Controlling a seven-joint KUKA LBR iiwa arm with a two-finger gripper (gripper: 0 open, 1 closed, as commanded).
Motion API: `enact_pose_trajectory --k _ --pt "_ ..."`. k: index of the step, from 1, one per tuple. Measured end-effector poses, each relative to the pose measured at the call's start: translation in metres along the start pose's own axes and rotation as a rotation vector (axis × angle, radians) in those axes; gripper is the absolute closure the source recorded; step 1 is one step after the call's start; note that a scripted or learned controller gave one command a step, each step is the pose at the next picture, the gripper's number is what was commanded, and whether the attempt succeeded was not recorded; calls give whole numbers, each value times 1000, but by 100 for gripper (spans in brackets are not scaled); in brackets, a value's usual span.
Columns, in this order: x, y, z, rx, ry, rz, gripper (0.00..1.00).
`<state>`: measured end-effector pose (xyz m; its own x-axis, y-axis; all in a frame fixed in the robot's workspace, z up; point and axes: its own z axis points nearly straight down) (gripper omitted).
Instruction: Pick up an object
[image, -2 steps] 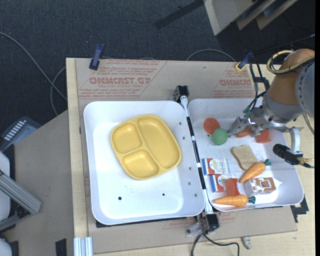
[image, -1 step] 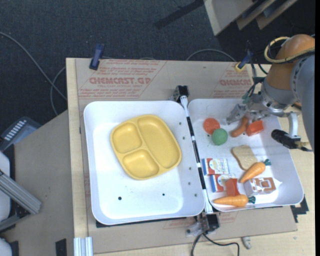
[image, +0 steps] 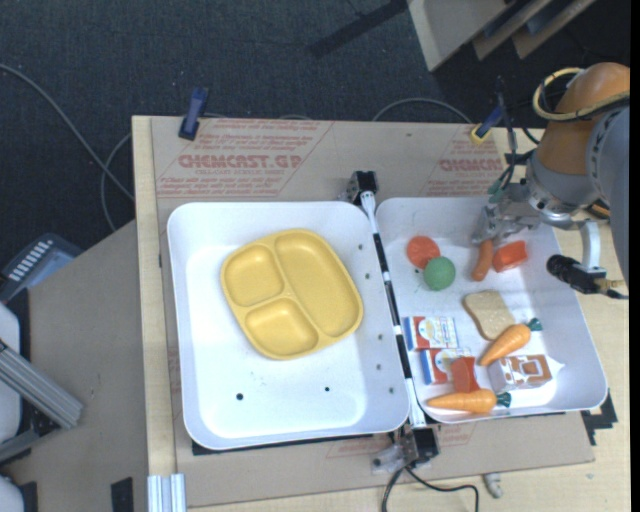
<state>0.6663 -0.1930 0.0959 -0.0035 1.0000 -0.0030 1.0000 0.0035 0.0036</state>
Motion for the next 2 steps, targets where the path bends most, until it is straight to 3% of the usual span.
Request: enact_pose_trajectory --k 1,2 --pt "60 0 8 6 4 2 100" --pt "127 -23 -91 0 3 2 100"
